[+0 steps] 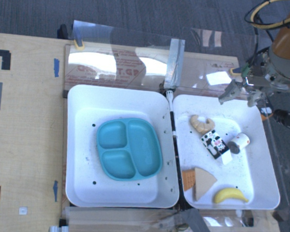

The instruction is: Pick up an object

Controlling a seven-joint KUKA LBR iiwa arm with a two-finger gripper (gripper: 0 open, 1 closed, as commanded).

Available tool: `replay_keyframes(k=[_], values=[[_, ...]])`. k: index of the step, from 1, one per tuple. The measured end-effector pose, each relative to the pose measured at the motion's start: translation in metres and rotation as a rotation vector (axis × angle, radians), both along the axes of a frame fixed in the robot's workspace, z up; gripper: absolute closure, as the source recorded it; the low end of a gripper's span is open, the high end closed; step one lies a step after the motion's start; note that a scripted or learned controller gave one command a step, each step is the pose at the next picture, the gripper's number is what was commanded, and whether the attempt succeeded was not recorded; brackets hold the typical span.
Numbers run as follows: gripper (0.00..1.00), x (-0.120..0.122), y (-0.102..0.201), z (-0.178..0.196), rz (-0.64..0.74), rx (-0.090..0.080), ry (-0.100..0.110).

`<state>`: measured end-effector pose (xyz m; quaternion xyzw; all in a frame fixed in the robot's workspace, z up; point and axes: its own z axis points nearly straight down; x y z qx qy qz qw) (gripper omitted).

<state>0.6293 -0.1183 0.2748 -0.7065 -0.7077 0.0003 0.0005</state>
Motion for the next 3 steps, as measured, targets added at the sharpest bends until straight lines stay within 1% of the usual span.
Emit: replay_keyframes(k=[1, 2, 3], values=[[0.0, 0.018, -0.017, -0.137, 0.105, 0.002, 0.011], [0.0, 0.027, 0.01, -0.188, 0.234, -0.001, -0.005], [1.0, 0.028, 0.01, -0.177, 0.233, -0.002, -0.009]])
